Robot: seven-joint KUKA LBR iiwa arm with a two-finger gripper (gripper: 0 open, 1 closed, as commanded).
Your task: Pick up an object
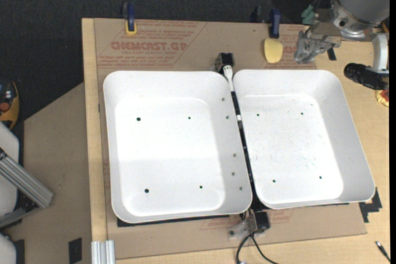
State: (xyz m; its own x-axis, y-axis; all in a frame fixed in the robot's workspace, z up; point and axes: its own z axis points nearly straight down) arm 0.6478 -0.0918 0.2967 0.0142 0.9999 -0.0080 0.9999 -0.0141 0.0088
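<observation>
Gripper (307, 51) hangs beyond the far rim of the right bin (346, 133), over the board (185, 49), and whether it is open or closed I cannot tell at this size. Nothing shows between its tips. Just left of it lies a small pale yellow block (273, 50), on the board, outside both bins, near the right blue clamp (275, 23). That looks like the only object on offer, so the job here, as I read it, is lining up: slide left until the block sits squarely under the tips, then come straight down. Block's long axis runs roughly toward and away from the camera, so closing across its short width, left to right, should give the surest hold. Left bin (117, 133) lies well apart from it.
</observation>
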